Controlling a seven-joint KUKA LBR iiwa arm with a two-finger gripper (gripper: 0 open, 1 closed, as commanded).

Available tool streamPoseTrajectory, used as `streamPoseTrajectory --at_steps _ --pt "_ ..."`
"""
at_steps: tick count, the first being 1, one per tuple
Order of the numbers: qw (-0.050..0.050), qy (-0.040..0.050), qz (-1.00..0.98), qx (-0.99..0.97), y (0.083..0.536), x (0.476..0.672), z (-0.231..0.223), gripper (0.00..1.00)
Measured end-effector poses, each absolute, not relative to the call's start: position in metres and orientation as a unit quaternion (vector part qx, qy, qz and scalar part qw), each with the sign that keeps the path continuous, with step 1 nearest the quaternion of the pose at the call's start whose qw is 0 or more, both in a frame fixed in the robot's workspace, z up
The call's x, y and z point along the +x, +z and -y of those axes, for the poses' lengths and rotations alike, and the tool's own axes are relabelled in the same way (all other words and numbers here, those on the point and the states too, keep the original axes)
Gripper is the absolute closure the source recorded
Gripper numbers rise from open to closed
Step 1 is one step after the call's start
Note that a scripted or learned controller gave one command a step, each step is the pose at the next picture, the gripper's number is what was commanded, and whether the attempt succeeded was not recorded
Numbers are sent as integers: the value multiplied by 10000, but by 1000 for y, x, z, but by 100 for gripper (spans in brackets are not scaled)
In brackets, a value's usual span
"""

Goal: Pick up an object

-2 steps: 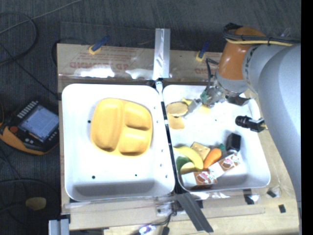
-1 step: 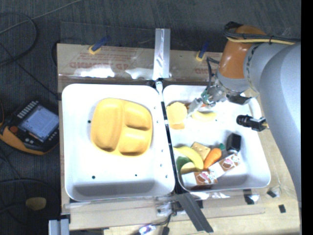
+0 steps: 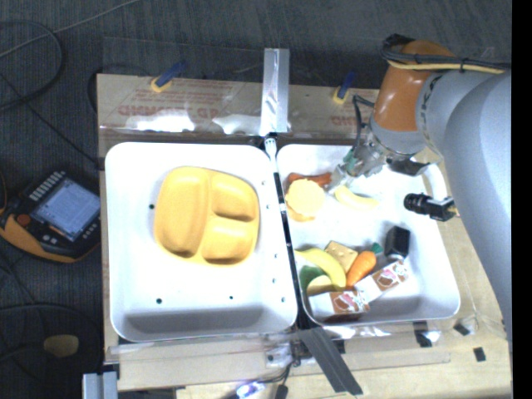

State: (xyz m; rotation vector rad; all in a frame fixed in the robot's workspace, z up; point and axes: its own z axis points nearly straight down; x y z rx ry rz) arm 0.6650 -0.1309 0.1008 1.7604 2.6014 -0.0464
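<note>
Grey arm's gripper [image 3: 359,165] hangs upper right over the right bin [image 3: 432,248], beside the pale slice [image 3: 356,195]; I cannot tell its opening.

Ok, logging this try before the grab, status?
Gripper low in right bin, top edge. Pale slice just beside it, nothing seen held. Round yellow piece close on its left.

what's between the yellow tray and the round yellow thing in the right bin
In the camera view, bare white floor of the left bin and the divider lie between yellow tray and round piece.
</note>
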Motion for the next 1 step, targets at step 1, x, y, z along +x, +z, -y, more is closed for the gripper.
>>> streamPoseTrajectory --at_steps 1 --pt "-8 -12 -7965 6046 181 669 81 100"
